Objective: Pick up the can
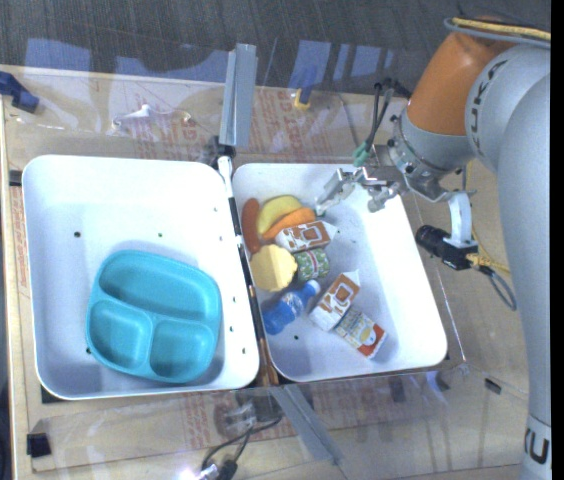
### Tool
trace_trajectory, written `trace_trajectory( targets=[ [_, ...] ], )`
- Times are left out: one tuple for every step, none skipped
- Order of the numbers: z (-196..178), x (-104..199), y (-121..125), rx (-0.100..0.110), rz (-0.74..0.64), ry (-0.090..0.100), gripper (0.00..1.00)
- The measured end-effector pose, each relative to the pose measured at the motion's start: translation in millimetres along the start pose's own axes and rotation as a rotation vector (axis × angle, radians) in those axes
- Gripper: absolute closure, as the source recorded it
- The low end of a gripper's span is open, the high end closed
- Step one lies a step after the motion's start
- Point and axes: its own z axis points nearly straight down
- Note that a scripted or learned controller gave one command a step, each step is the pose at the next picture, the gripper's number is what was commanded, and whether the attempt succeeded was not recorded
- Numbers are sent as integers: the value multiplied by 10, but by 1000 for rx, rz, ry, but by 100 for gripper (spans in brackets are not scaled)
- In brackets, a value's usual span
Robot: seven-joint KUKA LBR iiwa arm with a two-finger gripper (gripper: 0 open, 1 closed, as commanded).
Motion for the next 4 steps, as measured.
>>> trace_trajectory(
  targets=[
    [783,-18,-471,0,-52,-1,0],
    [1233,-208,-893,-8,-49,-2,0],
    [1239,65,-1348,-12,30,-3,0],
    [1264,-16,-607,-3,44,0,0]
  ],
)
